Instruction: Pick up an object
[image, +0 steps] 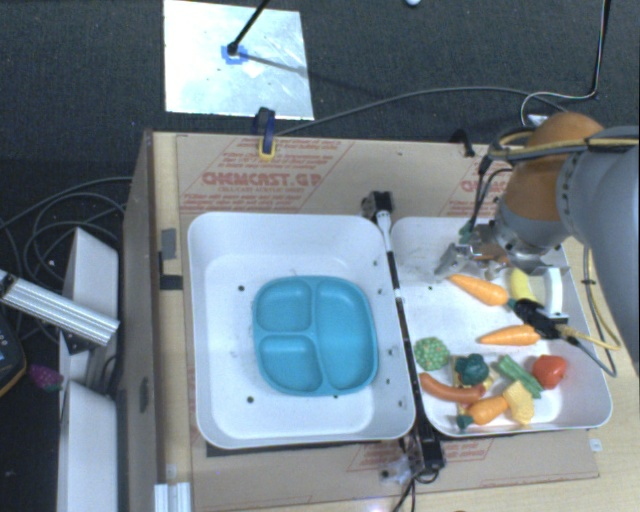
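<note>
White plastic, two shallow bins side by side on the bench (300, 165). All the loose items lie in the right bin (425, 300), which is also where the arm is working.

**Step in hand.** This is judged to be the approach, before any grasp. The gripper (455, 260) is low over the far left part of the right bin. Its fingers appear spread with nothing between them, though the slant of the view leaves this less than certain. No object is held.

**Task object.** The nearest candidate is a carrot (480, 290), lying flat just beside the gripper on its near side, with bare bin floor to its left.

**Next move.** A short shift toward the carrot is needed, then a descent with the fingers straddling its narrow width, then a close and a lift.

**Surroundings and obstructions.**
- A yellow piece (520, 285) lies close against the carrot's right end and could be caught in the closing.
- A second carrot (510, 336) lies nearer the camera.
- Along the near side of the bin is a crowded cluster. It holds a pale green vegetable (432, 352), a dark green one (472, 368), a sausage (450, 390), a tomato (548, 370) and several smaller pieces. Some are touching, so a clean grasp there looks harder.
- The left bin (225, 300) holds a blue divided plate (315, 333), well apart from the work.
</note>
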